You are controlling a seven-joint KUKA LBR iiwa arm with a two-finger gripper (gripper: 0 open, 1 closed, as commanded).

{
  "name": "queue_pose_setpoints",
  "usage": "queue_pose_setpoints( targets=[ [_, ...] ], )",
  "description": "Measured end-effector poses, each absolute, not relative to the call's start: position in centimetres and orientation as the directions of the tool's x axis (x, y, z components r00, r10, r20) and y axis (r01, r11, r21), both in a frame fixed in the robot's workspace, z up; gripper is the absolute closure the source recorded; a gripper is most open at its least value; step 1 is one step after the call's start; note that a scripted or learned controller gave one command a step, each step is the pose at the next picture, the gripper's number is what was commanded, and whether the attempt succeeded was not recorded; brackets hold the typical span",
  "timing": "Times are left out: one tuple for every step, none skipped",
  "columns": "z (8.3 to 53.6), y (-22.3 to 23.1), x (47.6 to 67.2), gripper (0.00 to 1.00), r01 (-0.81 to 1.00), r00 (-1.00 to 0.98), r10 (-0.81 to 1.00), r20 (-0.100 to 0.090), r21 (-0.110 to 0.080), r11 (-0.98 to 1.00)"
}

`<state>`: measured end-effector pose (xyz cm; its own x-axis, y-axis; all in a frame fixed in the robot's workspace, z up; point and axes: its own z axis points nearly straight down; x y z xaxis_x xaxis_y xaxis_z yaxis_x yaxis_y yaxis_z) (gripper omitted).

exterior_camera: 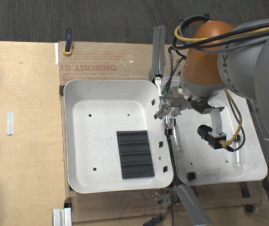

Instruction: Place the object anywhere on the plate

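Between the two shallow white bins, over the ridge where their rims meet, we see the pincer (168, 119) hanging from the grey arm with its orange band (209, 51). Whether it is released or clenched we cannot tell, and nothing shows in its grip. We take the dark ribbed rectangular plate (135, 154) as our landmark: it lies flat on the floor of the left bin (92, 102), in that bin's lower part. The pincer stands up and to the right of the plate, near its top right corner but apart from it. We cannot pick out the object to be placed with any certainty; the plate's ribbed top looks bare. We judge that the placing is not yet done and that the arm is either searching or carrying across. The next move calls for coming down squarely over the plate before letting go.
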<state>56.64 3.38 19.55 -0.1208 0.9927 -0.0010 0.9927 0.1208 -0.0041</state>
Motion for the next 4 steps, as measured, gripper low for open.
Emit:
queue_pose_setpoints(
  targets=[
    [20.5, 10.3, 54.8, 1.00, 0.951, -0.309, 0.951, -0.001, -0.003, 0.309],
    [20.1, 16.7, 54.4, 1.00, 0.961, -0.275, 0.961, -0.002, -0.004, 0.275],
    [32.6, 10.7, 52.4, 1.00, 0.901, -0.434, 0.901, -0.002, -0.002, 0.434],
    [25.0, 15.3, 52.0, 1.00, 0.854, -0.520, 0.854, 0.000, -0.005, 0.520]
  ],
)
